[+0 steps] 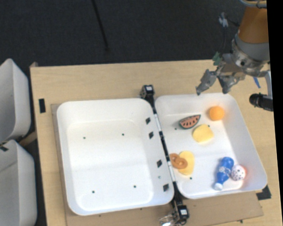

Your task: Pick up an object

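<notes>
- Looking down at a slant on a wooden bench (48, 155) bearing two shallow white bins side by side.
- At the upper right of the frame, the grey arm with its orange band reaches in; its gripper (215, 82) hangs above the upper edge of the right bin (247, 141), with nothing between the fingers.
- The jaws stand apart, two dark fingers splayed and pointing down toward the bin's upper rim.
- The left bin (106, 156) fills the middle left of the frame.
- Candidate things all lie in the right bin: an orange ball (216, 113) nearest the gripper, a watermelon slice (189, 121) just left of it, a yellow lump (203, 134) below those.
- Lower down, an orange-and-yellow toy (182, 162) sits against the bin's left wall, and a blue bottle-like toy (223, 172) touches a small spotted ball (238, 174) at the lower right.
- No grasp has begun, by my reading; the gripper is well apart from every object.
- Risks (judged, not seen): the ball may roll away if a finger nudges it off-centre.
- Descending where it hangs now could strike the bin rim.
- The toy against the wall leaves little room for a finger on that side.
- The touching pair could be pushed or shifted together.
</notes>
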`<state>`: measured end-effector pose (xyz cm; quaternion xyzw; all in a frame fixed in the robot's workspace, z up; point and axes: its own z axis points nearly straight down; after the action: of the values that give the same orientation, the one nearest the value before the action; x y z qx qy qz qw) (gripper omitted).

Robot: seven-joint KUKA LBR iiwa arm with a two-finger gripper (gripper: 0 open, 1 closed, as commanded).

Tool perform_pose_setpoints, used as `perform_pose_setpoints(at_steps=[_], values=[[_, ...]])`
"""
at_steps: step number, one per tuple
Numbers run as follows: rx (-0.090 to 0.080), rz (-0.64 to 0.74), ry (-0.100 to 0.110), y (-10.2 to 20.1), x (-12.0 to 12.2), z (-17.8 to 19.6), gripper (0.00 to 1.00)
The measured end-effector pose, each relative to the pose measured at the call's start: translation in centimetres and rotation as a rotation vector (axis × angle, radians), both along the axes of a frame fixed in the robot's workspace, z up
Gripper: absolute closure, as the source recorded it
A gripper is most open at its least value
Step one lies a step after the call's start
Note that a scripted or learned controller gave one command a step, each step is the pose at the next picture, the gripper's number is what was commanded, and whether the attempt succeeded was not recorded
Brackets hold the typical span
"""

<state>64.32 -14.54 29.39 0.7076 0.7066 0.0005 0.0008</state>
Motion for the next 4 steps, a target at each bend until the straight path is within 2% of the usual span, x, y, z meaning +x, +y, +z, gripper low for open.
perform_pose_setpoints(at_steps=[1,2,3,4], values=[[-0.001,0.003,-0.003,-0.1,0.1,1.1,1.00],[-0.007,0.005,-0.019,-1.9,3.0,17.3,1.00],[-0.006,0.001,-0.012,-3.9,1.9,25.9,1.00],[0.003,-0.006,0.020,-8.7,-6.4,8.8,1.00]])
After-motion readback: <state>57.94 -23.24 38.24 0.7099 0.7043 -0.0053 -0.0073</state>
